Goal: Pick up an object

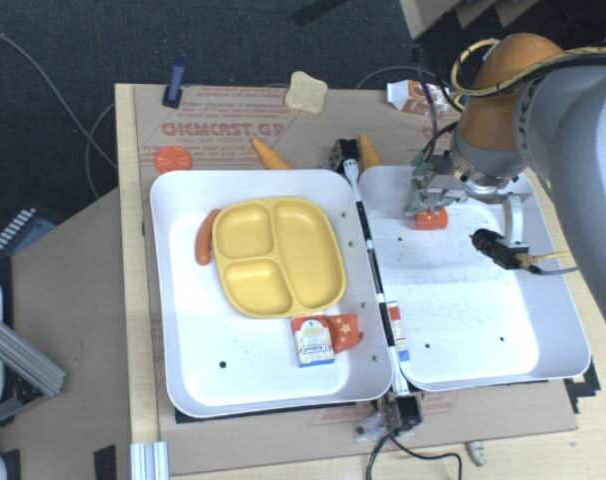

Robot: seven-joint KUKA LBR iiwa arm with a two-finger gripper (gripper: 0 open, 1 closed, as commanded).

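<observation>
My gripper (428, 200) hangs over the far left corner of the right bin (483, 338), below the orange band of the arm. Directly under it a small red-orange block (432, 220) lies on the bin floor, with the gripper's tip touching or just above its top edge. In the left bin (183, 368) sit a yellow divided plate (280, 256), a sausage (203, 238) beside the plate's left rim, and a small red, white and blue carton (321, 338) in front of the plate.
Behind the bins on the board lie a bread slice (306, 91), a carrot (270, 155), an orange disc (170, 158) and a blue item (174, 81). A black cable fitting (498, 248) hangs off the arm over the right bin.
</observation>
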